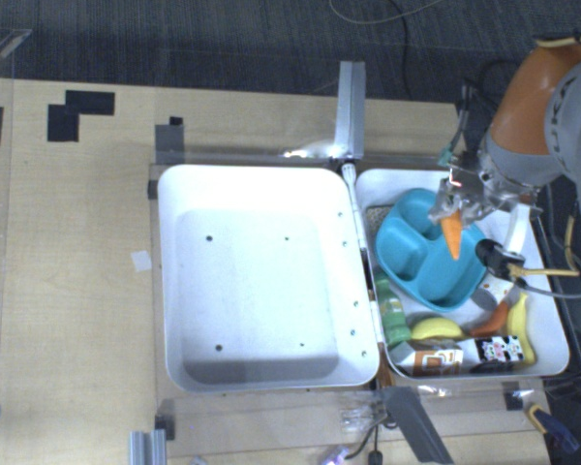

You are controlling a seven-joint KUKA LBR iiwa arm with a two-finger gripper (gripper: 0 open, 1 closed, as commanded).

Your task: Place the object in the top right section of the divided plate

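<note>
Camera view, looking down on both bins: you see the arm (547, 114) reaching in from the right, with its gripper (452, 208) above the right bin (560, 342). The fingers are drawn close together on the upper end of a small orange carrot-shaped object (452, 238), which hangs point-down beneath them. This object lies over the right-hand part of the blue divided plate (407, 250), near the plate's upper rim; you cannot tell from this angle whether its tip touches the plate's surface.

The plate rests tilted in the upper half of the right bin, its raised dividers visible toward the left side. Below it, along the near wall of that bin, note a row of small items: a green piece (394, 320) against the left wall, a yellow banana (436, 329) just beside it, a brown-and-white pack (438, 359) under the banana, and a black-and-white packet (501, 351) to the right. A second yellow piece (518, 320) stands near the right wall, touching an orange piece (499, 318).

The left bin (252, 269) sits just beside the right one, their rims meeting at the centre.
</note>
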